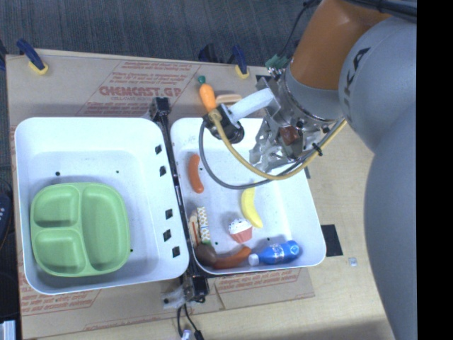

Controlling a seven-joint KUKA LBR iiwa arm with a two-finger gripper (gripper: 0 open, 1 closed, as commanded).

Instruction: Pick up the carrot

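Observation:
The carrot (207, 96) is orange with a small green top. It lies on the cardboard just behind the back rim of the right bin (311, 218), near that bin's back left corner. My gripper (268, 154) hangs over the back right part of the right bin, to the right of the carrot and clearly apart from it. A yellow cable loops from the wrist down over the bin floor. Nothing of the carrot is near the gripper's tip.
The right bin holds an orange-red sausage (195, 173), a banana (250, 207), a cupcake (240, 229), a blue bottle (277, 252) and a brown sausage (223, 261). A green divided plate (80, 227) lies in the left bin (42, 137). Blue clamps sit at the bench's back edge.

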